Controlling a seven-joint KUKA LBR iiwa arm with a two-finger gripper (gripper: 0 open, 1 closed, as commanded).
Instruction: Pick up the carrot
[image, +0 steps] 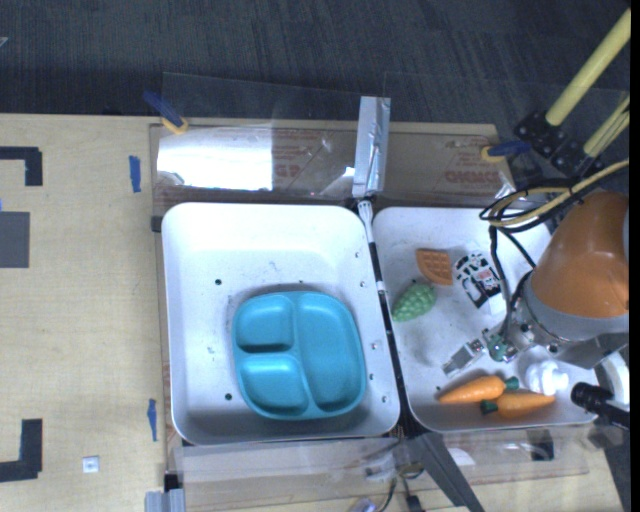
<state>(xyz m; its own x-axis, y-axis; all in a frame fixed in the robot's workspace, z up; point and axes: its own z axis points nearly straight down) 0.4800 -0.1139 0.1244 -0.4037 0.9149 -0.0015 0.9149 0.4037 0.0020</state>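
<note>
Two orange carrots lie side by side at the front edge of the right bin (440, 230). The nearer-left carrot (472, 390) points left, with its green end on the right. The other carrot (525, 403) lies just behind and right of it, with a dark green end on the left. My gripper (482, 350) hangs low over the bin, a little above and behind the carrots, at the end of the grey arm with the orange band (590, 265). Nothing is visibly held in it.
In the right bin there are also a green leafy toy (414, 300), an orange wafer-like piece (435, 265), a small black-and-white object (476, 277) and a white object (546, 379). A blue divided plate (298, 352) sits in the left bin (200, 240). Cables hang at the upper right.
</note>
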